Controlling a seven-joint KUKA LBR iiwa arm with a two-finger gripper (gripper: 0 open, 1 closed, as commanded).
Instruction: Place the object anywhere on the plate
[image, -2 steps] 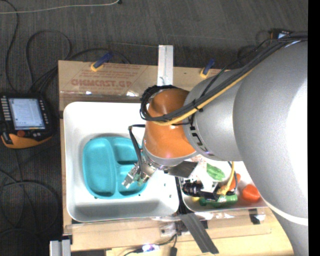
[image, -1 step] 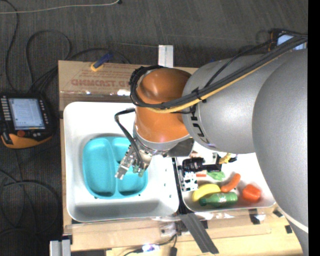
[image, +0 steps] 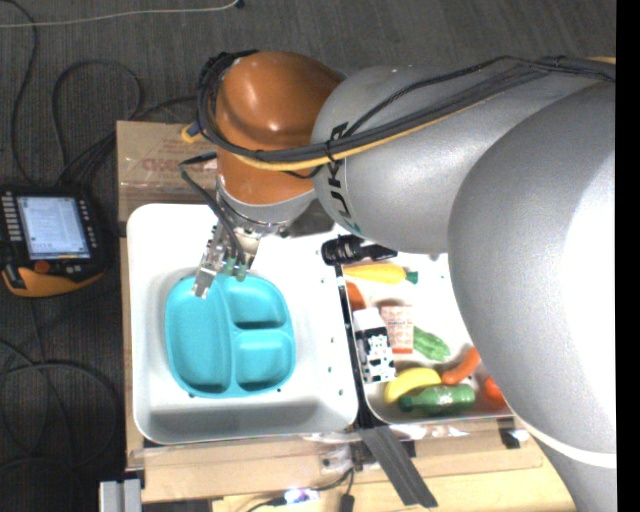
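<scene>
The gripper (image: 222, 268) hung over the plate's (image: 232, 340) far-left rim; whether it held anything, I could not tell. Right-bin toys (image: 432, 395) looked light, rigid.

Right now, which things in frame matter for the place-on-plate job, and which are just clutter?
In the job:
- blue divided plate in the left bin
- gripper over the plate's upper left rim; I can't make out an object in it

Lying about:
- right bin with toy food: a banana, green vegetables, a small carton
- handheld pendant on the floor
</scene>
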